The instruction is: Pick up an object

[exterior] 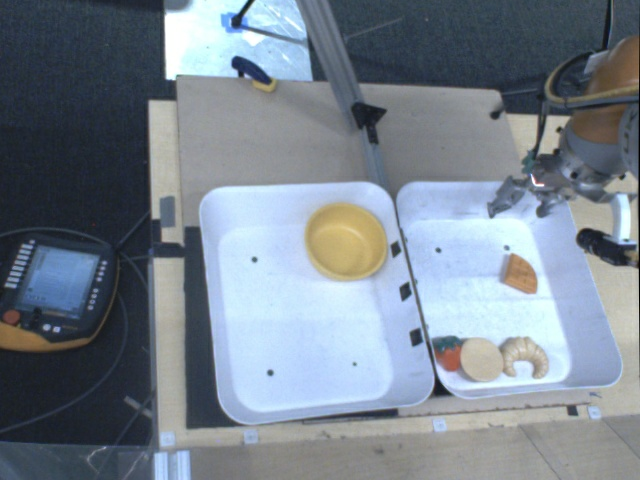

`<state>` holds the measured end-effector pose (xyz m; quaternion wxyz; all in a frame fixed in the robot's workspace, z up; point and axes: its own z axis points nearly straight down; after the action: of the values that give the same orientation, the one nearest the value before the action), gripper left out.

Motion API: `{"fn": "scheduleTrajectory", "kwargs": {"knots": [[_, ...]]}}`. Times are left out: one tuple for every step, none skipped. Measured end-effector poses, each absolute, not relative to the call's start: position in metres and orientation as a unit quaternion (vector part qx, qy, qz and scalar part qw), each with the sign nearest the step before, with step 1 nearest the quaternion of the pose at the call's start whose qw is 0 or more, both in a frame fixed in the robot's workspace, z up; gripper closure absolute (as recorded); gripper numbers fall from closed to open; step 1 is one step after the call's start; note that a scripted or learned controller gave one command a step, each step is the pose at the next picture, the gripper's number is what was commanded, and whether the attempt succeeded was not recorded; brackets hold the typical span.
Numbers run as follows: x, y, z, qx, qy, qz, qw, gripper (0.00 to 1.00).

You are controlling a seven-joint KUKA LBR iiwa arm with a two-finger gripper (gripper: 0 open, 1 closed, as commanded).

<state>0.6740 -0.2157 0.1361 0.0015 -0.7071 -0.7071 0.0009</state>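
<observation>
The gripper [522, 199] is hovering over the far edge of the right bin [590, 298], its fingers spreading wide and gripping nothing. An orange wedge-shaped piece [519, 273] is lying near that bin's right wall. Along the near edge, a red item [447, 351], a tan disc [481, 359] and a croissant [526, 356] are sitting just beside one another. A yellow bowl [346, 240] is resting upright at the left bin's [250, 368] far right corner.

Robotics lab: industrial arm [600, 118] over two white bins [230, 368] on a bench [260, 128], teach pendant [55, 288] with cable on dark carpet [70, 88].
</observation>
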Motion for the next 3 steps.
{"fn": "scheduleTrajectory", "kwargs": {"knots": [[0.673, -0.215, 0.088, -0.707, -0.707, 0.0007, 0.001, 0.00], [0.675, -0.216, 0.102, -0.707, -0.708, -0.0006, -0.002, 1.00], [0.676, -0.212, 0.165, -0.707, -0.708, -0.0017, -0.003, 1.00]]}}
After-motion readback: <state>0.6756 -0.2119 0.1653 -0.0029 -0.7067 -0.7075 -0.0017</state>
